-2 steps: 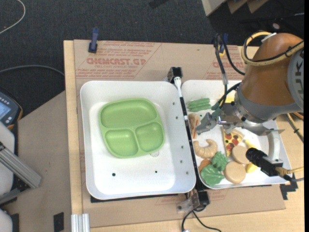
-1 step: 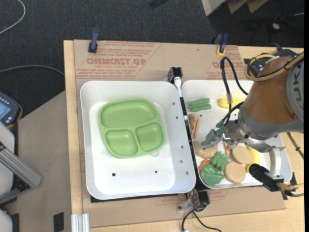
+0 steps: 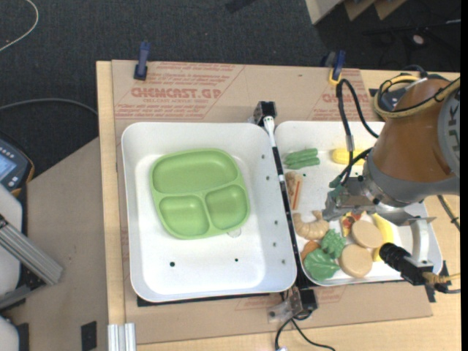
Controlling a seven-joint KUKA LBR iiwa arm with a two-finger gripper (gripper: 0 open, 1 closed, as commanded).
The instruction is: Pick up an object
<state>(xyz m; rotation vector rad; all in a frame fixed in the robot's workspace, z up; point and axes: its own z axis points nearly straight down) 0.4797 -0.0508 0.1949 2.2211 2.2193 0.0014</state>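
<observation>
The right bin holds several toy foods. A green pea pod and a yellow piece lie near its far end. An orange stick rests along the left wall. Nearer the front are a tan curved piece, a green leafy piece, two tan round discs and a yellow piece. My gripper hangs low over the middle of this bin, just above the tan curved piece and a small red piece. The orange wrist hides what lies under it.
The left bin holds a green divided plate. A black clamp sits on the ridge between the bins. Blue clips pin the cardboard at the back. A black cable loops over the right bin's far side.
</observation>
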